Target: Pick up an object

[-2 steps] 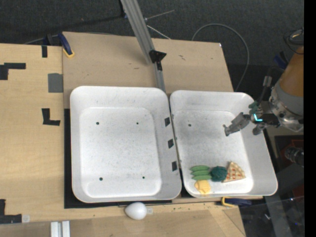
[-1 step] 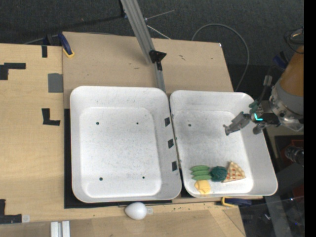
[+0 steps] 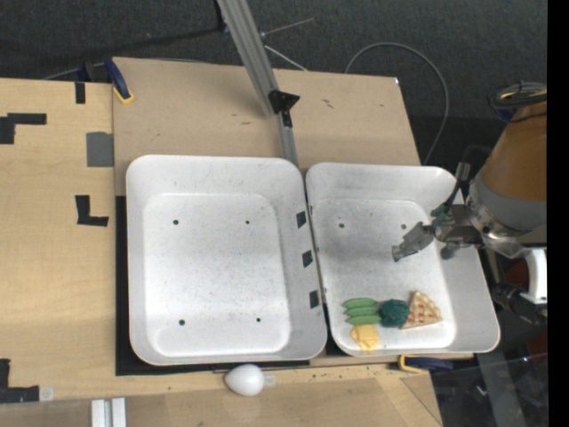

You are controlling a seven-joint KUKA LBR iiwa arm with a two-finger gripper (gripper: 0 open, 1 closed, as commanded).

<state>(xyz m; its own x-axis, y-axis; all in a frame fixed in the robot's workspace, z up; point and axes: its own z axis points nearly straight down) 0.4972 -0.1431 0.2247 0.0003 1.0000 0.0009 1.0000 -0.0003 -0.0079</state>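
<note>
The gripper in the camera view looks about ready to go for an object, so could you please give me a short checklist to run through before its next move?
1. Objects present in right bin: green pea pod, dark green piece, pizza slice, yellow piece. Ok.
2. Gripper above the cluster: not ok; it hangs above bare floor, farther from the bin's front rim.
3. Finger state: cannot tell.
4. Targets separated: not ok; they crowd together.
5. White egg lies outside the bins: ok, out of the way.

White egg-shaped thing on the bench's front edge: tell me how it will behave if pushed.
The white egg-shaped thing looks smooth and rounded, so it would probably roll. It sits near the bench edge, so it might drop off. Its glossy surface may slip between fingers.
</note>
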